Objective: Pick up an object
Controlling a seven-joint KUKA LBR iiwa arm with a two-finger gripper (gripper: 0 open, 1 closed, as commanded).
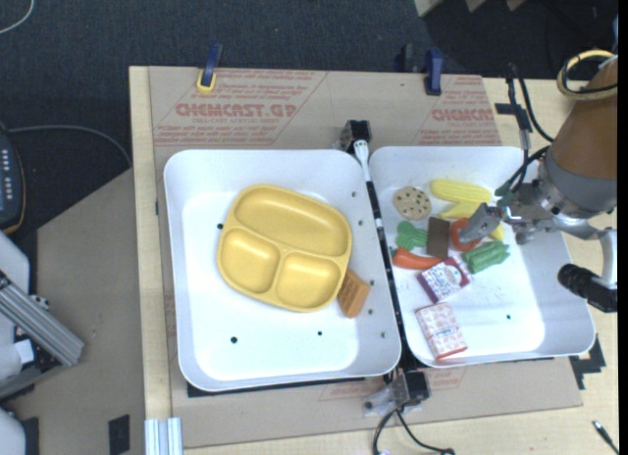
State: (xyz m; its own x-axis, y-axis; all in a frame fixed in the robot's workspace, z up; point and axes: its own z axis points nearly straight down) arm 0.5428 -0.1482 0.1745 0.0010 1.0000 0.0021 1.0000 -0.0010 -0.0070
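My gripper [479,224] reaches in from the right and hangs low over the pile of toy food in the right bin [520,330]. Under and around it lie a red piece [465,239], a green vegetable [488,256], a yellow corn cob [460,190] and a brown block [438,237]. Left of those are a chocolate-chip cookie [412,201], a green piece [412,237] and an orange-red strip [416,260]. Two red-and-white packets [444,278] [441,330] lie nearer the front of the bin.
The left bin [196,296] holds a yellow divided plate [285,247], with a brown cracker-like piece [354,294] leaning at the plate's right edge. A black clip [356,134] sits at the back where the bins meet. The arm's orange band [592,134] stands over the right bin's far right.
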